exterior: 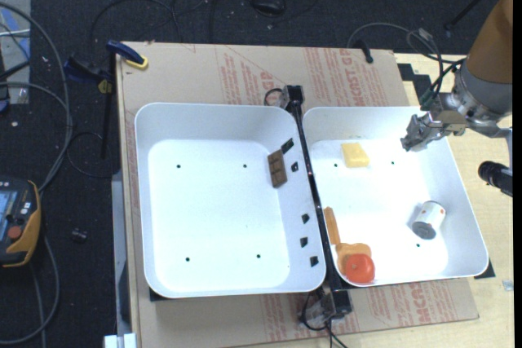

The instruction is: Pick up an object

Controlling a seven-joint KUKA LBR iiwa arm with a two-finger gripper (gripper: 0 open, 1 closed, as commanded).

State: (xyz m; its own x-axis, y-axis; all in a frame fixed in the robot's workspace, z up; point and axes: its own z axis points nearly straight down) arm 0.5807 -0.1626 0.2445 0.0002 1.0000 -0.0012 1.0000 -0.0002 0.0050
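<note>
Arm (489,61) runs off your frame's right edge; its gripper (414,134) hovers over the right bin (457,175), fingers too blurred to call. Yellow block (355,155) just left of it, white cylinder (426,218) well below.

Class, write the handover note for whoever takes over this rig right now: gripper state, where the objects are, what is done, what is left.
Gripper: above the right bin's far right corner, holding nothing visible.
Right bin: yellow block near the far wall, white cylinder on the right, orange-and-red toy at the near left corner.
Left bin: brown piece by its right wall.
Done: nothing picked.
Left: grasp and lift one object.
</note>
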